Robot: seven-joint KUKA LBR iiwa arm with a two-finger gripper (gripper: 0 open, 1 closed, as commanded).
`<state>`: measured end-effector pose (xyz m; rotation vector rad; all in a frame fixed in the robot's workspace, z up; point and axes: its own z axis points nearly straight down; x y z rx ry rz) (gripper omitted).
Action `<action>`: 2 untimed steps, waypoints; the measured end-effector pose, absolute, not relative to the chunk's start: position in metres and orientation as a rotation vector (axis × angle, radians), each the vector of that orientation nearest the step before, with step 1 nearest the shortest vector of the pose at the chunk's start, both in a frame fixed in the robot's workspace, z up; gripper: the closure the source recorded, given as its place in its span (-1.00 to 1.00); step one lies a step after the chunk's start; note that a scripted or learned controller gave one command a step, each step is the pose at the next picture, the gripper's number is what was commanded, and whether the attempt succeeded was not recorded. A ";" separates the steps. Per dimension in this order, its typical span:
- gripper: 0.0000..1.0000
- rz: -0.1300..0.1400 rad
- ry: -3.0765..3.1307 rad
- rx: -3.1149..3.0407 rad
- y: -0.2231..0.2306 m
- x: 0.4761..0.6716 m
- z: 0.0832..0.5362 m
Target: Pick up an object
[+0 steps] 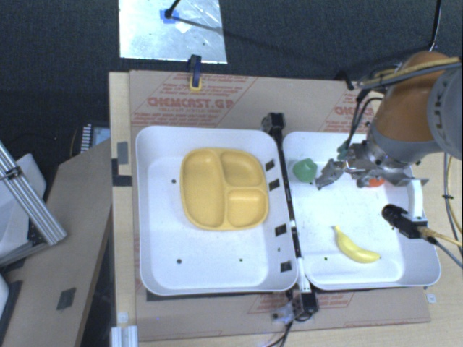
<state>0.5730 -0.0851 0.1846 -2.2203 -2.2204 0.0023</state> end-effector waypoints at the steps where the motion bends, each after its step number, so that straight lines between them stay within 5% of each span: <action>1: -1.00 0.003 -2.219 -2.220 -0.088 0.571 0.142; 2: 1.00 -0.002 -2.223 -2.224 -0.089 0.573 0.155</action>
